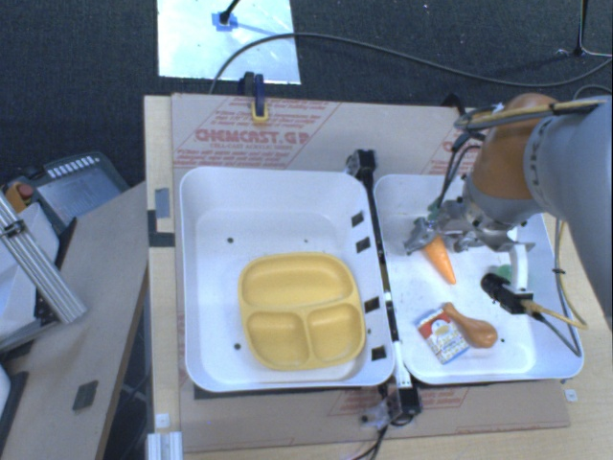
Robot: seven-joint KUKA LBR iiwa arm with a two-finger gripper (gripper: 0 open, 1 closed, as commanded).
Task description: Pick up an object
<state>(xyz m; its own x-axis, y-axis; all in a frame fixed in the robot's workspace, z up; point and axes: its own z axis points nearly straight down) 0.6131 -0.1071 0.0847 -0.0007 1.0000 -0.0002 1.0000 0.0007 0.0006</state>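
Gripper (436, 233) over right bin (546, 353); carrot (441, 259) apparently pinched between fingers.

Bright, even overhead light washes the two white bins (287, 195) close to overexposure, flattening their walls. A metal sheet (225, 27) at the top glares pale blue-white. Shadows are soft and short, pooling under the yellow tray (302, 310). The arm (565, 161) looks slightly soft; overall detail is grainy.
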